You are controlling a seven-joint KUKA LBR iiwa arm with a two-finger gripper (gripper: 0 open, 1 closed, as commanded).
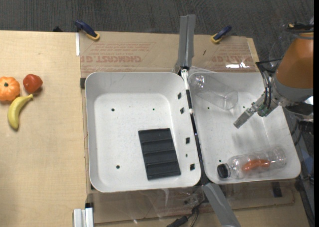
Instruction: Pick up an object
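Note:
In the right bin [289,136], my gripper [242,119] hangs over the bin's middle, reaching in from the right under the orange band of the arm [298,61]. A clear plastic bottle [254,164] with a black cap and something orange inside lies on its side near the front wall, below the gripper and apart from it. A clear plastic cup [215,93] lies tipped over at the back left of this bin. The left bin [109,121] holds a black ridged block [159,153] lying flat at its front right.
On the wooden bench left of the bins lie a small orange pumpkin [8,89], a red apple [33,83] and a banana [17,111]. Two clamps [86,30] [220,34] pin the cardboard behind the bins. A grey divider bar [187,41] runs between the bins.

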